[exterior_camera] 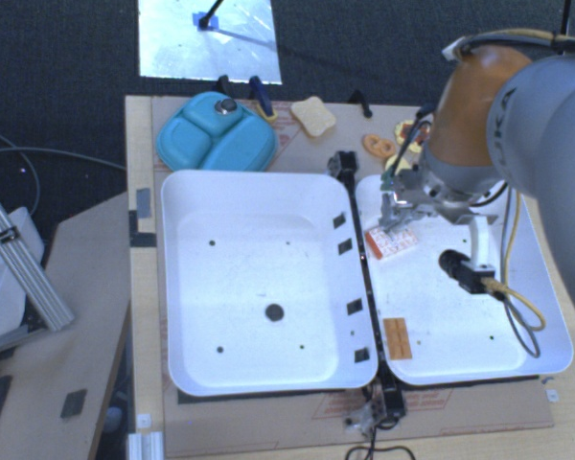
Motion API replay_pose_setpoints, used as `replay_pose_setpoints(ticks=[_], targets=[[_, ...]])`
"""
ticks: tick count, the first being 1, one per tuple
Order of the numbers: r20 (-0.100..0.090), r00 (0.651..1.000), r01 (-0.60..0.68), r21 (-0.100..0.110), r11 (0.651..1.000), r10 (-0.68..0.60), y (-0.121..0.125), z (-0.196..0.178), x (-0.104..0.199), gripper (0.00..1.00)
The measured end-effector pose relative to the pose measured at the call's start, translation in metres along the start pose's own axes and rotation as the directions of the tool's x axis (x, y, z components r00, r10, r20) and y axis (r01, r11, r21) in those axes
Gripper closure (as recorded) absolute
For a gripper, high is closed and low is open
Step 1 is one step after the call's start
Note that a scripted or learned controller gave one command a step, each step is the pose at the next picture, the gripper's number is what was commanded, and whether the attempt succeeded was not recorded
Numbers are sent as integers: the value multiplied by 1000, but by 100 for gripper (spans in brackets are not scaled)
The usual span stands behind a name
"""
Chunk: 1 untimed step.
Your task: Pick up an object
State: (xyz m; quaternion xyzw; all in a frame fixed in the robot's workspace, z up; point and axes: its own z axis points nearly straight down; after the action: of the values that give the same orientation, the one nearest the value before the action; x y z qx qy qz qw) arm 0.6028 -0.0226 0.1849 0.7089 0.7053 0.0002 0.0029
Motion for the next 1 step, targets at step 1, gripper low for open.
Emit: replay_pose_setpoints(ticks=[1], targets=[[-6, 1000, 5, 12, 1000, -5, -108, 1, 20, 100]])
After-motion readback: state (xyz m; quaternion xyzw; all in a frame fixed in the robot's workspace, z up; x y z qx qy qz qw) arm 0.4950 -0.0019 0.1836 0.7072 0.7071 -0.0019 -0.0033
